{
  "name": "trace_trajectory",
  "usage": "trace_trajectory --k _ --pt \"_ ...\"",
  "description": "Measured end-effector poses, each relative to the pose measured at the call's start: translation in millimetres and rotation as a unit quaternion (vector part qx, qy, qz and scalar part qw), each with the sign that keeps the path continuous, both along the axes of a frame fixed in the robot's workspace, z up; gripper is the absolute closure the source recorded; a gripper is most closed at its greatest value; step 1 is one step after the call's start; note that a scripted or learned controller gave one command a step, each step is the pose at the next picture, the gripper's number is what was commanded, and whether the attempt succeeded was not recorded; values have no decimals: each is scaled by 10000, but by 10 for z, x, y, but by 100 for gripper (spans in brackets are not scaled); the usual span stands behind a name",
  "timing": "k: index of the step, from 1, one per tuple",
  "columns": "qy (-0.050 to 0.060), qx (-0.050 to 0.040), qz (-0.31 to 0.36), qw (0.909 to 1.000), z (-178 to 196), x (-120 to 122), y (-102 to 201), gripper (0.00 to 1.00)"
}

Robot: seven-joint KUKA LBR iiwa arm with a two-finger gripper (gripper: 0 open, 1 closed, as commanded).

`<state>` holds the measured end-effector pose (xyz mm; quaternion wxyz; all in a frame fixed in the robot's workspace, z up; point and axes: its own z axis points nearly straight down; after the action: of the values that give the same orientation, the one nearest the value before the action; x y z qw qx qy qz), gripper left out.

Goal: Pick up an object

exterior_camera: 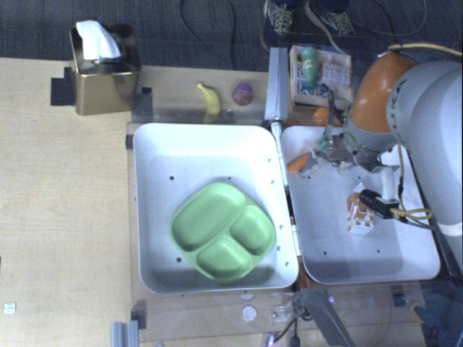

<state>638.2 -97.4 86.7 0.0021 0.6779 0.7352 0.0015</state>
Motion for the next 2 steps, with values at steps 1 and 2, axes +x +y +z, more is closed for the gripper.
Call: trace_trajectory --k 1,2 --pt "78 3 652 9978 -24 285 -971 0" --pt "-1 0 718 9974 254 318 -187 0"
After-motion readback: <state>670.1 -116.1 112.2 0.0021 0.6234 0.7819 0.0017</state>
